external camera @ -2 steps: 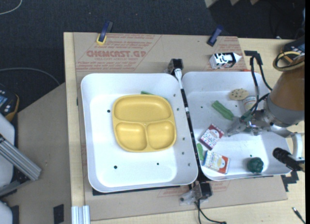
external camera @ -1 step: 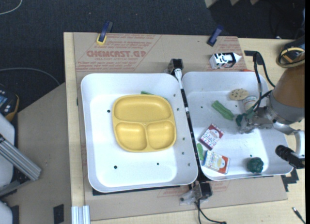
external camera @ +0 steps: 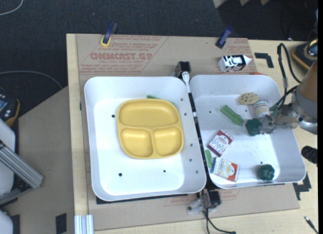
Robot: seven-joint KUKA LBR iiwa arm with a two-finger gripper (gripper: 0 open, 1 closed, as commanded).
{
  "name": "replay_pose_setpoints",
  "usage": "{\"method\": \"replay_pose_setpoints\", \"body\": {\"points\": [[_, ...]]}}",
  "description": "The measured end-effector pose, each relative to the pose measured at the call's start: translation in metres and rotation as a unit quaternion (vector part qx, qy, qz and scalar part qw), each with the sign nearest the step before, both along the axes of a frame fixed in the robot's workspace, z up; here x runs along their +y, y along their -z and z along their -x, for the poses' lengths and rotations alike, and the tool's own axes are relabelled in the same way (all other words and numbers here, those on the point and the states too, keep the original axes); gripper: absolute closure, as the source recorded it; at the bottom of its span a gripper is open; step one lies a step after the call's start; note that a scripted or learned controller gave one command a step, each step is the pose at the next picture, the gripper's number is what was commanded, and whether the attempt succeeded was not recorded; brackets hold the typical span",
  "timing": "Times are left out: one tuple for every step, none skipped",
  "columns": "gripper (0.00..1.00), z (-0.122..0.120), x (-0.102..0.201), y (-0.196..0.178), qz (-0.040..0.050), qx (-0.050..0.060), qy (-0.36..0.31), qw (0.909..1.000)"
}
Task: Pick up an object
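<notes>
One green obj (external camera: 252,126) at pincer (external camera: 263,125) tips

Yellow tray (external camera: 150,127) in left bin (external camera: 96,142)

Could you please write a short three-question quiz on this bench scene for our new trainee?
1. True or false: the yellow three-compartment plastic plate lies in the left white bin.
2. Which thing lies nearest the claw in the right white bin? A) dark green round object B) red and white packet C) dark green lump by the near rim
3. Fill in: the long green piece lies to the ____ of the claw in the camera view.

Key: 1 true; 2 A; 3 left
</notes>
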State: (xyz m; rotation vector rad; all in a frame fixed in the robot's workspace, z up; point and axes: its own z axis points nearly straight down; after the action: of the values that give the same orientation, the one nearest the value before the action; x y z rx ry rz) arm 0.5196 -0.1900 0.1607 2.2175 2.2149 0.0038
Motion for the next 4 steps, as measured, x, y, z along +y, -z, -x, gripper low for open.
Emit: {"method": "replay_pose_setpoints", "body": {"points": [[1.00, -0.004, -0.003, -0.064, 0.0004, -0.001, -0.001, 1.0000], [1.00, -0.004, -0.003, -0.064, -0.0008, 0.002, -0.001, 1.0000], [1.00, -0.023, 0.049, -0.074, -0.0020, 0.001, -0.004, 1.0000], [1.00, -0.039, 0.092, -0.074, -0.0017, 0.002, -0.003, 1.0000]]}}
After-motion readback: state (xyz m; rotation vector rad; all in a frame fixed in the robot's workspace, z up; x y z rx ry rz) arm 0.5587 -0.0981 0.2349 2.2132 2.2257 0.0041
